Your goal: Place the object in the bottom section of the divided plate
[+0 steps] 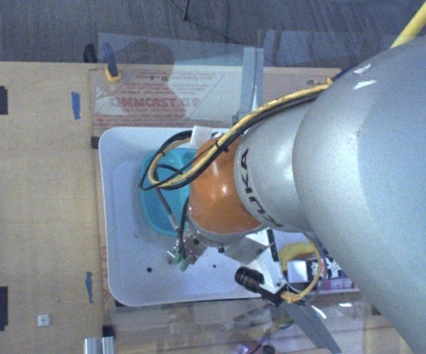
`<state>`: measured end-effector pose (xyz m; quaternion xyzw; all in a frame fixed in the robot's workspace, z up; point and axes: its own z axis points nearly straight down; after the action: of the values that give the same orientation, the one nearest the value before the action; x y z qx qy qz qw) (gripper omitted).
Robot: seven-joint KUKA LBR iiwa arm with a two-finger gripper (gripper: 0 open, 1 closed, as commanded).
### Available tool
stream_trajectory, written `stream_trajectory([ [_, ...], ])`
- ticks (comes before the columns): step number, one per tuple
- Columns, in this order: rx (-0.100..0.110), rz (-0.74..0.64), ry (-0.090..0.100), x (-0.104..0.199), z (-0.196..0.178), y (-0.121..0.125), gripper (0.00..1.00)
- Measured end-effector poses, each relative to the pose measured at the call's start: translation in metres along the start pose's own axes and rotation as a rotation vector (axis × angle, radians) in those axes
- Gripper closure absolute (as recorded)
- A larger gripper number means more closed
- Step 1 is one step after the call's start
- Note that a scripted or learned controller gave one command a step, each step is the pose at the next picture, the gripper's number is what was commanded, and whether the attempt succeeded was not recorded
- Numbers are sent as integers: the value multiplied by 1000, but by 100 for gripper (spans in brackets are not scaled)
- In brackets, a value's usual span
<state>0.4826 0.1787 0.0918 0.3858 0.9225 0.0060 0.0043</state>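
The jaws point(179, 257) hang over the white bin point(124, 271) beside the blue plate point(157, 205), spread indiscernible.

Single fixed camera: above the desk point(35, 220), angled downward, close over the arm point(360, 168) and white bin point(124, 271).

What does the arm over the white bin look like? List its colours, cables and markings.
The arm is a thick, smooth grey casing with an orange band above the wrist and black lettering beside that band. Yellow and black cables run along it and loop near the wrist. The gripper is a small metallic assembly with greenish bits.
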Motion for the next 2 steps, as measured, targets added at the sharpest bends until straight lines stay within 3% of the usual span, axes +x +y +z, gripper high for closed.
stream_trajectory([
  [1,3,61,3,0,1,1,100],
  [2,3,-158,3,-119,3,66,100],
])
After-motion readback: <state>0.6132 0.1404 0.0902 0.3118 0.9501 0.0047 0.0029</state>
